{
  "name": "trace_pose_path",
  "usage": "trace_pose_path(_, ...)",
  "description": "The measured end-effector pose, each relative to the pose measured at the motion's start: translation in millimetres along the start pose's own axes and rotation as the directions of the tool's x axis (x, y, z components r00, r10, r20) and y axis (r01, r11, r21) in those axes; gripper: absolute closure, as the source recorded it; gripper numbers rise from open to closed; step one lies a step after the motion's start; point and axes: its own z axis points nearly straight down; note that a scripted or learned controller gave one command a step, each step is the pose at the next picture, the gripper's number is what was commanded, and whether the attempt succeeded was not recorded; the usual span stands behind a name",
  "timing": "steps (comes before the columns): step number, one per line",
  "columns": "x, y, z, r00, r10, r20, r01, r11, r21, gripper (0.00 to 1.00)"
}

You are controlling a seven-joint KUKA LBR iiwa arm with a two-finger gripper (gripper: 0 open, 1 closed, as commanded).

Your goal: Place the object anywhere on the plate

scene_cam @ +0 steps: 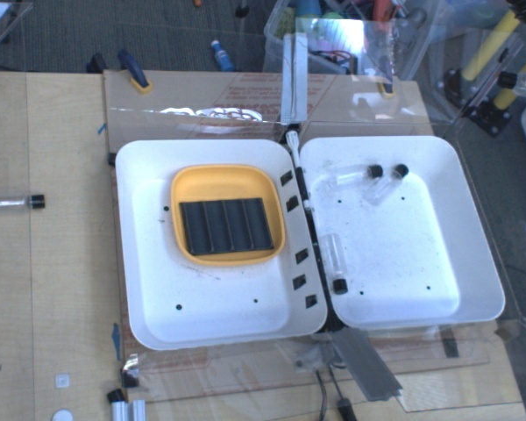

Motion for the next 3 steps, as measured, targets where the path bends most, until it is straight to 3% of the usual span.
trace_pose_path(3, 0.0, -0.6, -0.3, 1.0, -0.002, -0.001, 0.002, 1.0, 0.0, 1.0)
